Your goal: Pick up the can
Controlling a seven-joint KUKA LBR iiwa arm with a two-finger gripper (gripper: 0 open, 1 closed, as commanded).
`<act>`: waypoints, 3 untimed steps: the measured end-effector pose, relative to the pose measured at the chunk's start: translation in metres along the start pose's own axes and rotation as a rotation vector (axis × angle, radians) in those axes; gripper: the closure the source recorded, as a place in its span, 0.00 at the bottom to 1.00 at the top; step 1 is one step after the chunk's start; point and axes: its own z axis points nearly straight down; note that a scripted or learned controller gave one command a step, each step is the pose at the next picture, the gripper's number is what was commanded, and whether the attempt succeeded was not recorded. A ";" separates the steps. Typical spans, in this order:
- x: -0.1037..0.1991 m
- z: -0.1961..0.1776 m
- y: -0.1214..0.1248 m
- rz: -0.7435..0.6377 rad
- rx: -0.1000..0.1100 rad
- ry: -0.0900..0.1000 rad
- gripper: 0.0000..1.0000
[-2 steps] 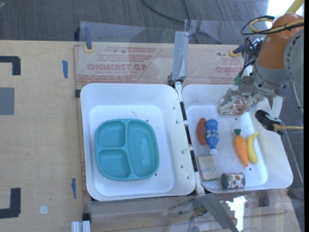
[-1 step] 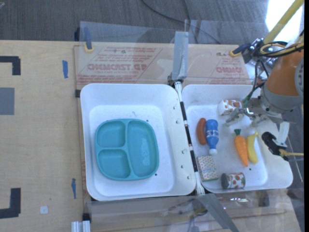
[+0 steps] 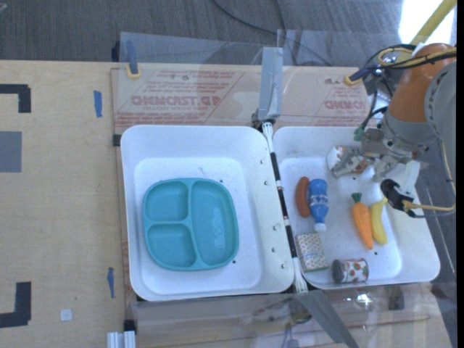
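A: Start big. Bench (image 3: 51,216), light wood, bearing two shallow white bins side by side. Left bin (image 3: 134,147) holds one thing — a teal divided plate (image 3: 191,223), three compartments, lying flat near the bin's middle.

B: Right bin (image 3: 424,263) is the crowded one. The arm (image 3: 424,85) enters from the right edge, grey with an orange band above the wrist, and reaches over the bin's upper part.

A: Gripper (image 3: 357,162)?

B: Low over the upper middle of the right bin, well apart from the can. Finger state: cannot tell — the fingertips blur into something pale and speckled beneath them, and whether that is held or just lying there is not readable.

A: Contents, descending. Blue bottle (image 3: 317,200) with a white cap, lying lengthways, just beside a reddish-brown sausage (image 3: 301,196) on its left. Orange carrot (image 3: 362,223) with a green top, touching or nearly touching a yellow banana (image 3: 378,222) on its right.

B: A small patterned box (image 3: 312,250) near the bin's lower left corner.

A: And the can (image 3: 351,270) — on its side along the lower edge of the right bin, just right of the box, dark end facing left, spotted label. Nothing touches it.
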 end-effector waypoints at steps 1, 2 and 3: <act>-0.014 0.001 0.013 -0.032 0.031 0.028 0.00; -0.012 -0.009 0.013 -0.036 0.031 0.025 1.00; -0.012 -0.008 0.013 -0.036 0.032 0.024 0.00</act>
